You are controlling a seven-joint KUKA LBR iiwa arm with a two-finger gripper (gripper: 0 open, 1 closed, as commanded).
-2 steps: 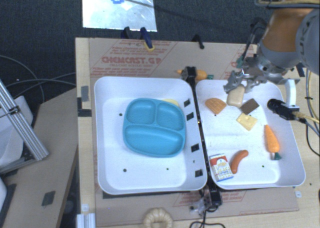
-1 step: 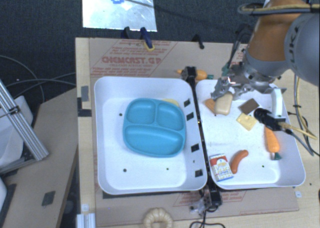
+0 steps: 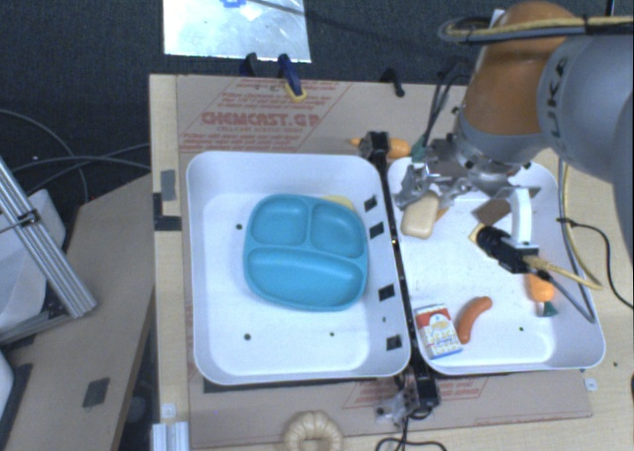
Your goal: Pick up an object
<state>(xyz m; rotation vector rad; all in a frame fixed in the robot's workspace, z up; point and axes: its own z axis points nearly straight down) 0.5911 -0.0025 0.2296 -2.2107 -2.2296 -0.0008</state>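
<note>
Gripper [image 3: 428, 187] low over tan block [image 3: 419, 217], just beside arm-side bin's [image 3: 570, 340] inner wall. Can't tell its grip state. Risk: clips wall, or block skids away ungrasped.

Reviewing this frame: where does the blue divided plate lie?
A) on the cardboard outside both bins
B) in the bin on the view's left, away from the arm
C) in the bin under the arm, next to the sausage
B: the blue divided plate lies flat in the left bin of the view, while the gripper hangs over the right bin, where the sausage lies.
</note>
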